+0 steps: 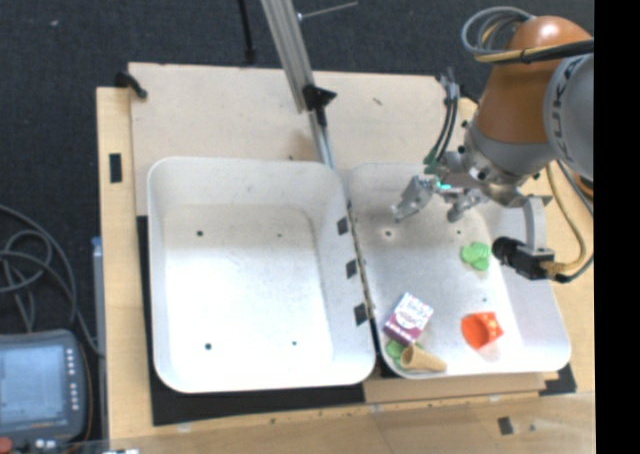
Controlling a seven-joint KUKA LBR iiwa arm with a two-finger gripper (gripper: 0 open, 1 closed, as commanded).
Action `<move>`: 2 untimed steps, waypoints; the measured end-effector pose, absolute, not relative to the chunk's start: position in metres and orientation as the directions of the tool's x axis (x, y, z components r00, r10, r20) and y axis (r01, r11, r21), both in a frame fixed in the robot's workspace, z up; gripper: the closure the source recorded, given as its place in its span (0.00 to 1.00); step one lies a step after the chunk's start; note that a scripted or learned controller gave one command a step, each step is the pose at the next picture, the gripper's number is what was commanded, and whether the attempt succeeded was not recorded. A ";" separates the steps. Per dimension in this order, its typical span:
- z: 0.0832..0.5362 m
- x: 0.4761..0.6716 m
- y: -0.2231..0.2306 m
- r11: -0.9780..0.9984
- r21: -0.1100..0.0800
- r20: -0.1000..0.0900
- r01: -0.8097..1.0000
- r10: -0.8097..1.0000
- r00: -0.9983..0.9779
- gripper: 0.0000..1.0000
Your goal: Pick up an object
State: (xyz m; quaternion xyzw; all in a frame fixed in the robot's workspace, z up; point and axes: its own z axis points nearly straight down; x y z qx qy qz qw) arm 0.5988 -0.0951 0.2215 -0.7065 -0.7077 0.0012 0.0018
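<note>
Bench [220, 102], right bin [540, 342]: gripper [435, 200] at upper centre, jaws spread, nothing held. We judge: centre over green piece [475, 256], then descend.

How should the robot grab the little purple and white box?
Probably from straight above, fingers closing across the purple and white box on its two longer flat sides. It lies tilted near the right bin's front-left corner, close to the ice-cream cone, so a sideways approach looks crowded.
</note>
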 end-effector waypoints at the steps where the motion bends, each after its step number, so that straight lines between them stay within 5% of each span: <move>1: 0.224 0.600 -0.095 0.000 0.001 0.000 1.000 1.000 0.000 0.00; 2: 0.172 0.603 -0.107 -0.002 -0.003 -0.002 1.000 1.000 0.002 0.00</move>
